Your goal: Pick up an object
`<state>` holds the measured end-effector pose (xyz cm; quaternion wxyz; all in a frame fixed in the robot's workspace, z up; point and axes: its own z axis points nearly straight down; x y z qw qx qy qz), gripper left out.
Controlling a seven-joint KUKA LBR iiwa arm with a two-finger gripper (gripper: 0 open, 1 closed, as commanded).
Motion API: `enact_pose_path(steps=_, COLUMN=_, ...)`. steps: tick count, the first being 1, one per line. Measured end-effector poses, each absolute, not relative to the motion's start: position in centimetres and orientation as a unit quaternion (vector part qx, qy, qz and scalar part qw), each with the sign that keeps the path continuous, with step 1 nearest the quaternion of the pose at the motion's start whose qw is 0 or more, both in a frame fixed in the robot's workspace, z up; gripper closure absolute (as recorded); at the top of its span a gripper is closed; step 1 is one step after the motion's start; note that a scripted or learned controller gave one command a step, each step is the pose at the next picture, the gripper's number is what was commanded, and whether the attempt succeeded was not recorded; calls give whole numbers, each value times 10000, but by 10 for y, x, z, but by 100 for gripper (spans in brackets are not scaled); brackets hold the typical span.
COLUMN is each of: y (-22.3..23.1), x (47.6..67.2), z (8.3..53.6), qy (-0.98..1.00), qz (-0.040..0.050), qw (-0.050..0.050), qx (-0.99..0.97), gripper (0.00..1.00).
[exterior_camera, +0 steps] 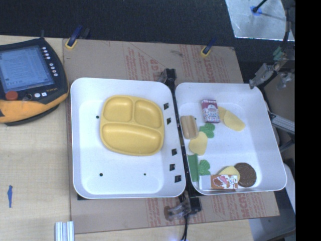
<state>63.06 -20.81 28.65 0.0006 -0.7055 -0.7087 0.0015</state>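
Objects for the pick are all in the right bin [271, 134], ten by my count, lying loose on its floor. There are three yellow bits: one yellow wedge [233, 120] near the far side, one yellow slice [198, 144] in the middle, and one yellow chunk [228, 171] at the near edge. Three are green: a leafy piece [207, 130] touching the yellow slice, a second leafy piece [204, 166] lower down, and a green stick [192, 167] just beside it along the left wall. There are two little cartons: a red-and-white carton [210, 110] up top and an orange carton [224, 182] lying flat at the near rim. Then there's one tan block [189, 127] by the left wall and one brown disc [245, 174], which touches the yellow chunk.

The left bin [85, 159] has just one thing in it, a yellow divided plate [133, 125] with three compartments, sitting toward the far half.

From my remote seat, the gripper [264, 76] is a small grey shape just outside the right bin's far right corner, well apart from every object. It's too small and cut off for me to tell whether it's released or clenched, and I see nothing in it.

Both bins sit on a cardboard sheet [125, 59] on the bench [30, 174], with two clamps [75, 36] at its far edge and one teach pendant [30, 77] off to the left.
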Motion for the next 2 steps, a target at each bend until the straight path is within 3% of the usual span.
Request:
enact_pose_path(steps=1, y=-130, x=601, z=197, qy=-7098, qz=27, qw=34, qx=-7044, gripper=0)
enact_pose_path(steps=2, y=-137, x=658, z=96, qy=-7103, qz=0, qw=-26, qx=-7039, gripper=0)
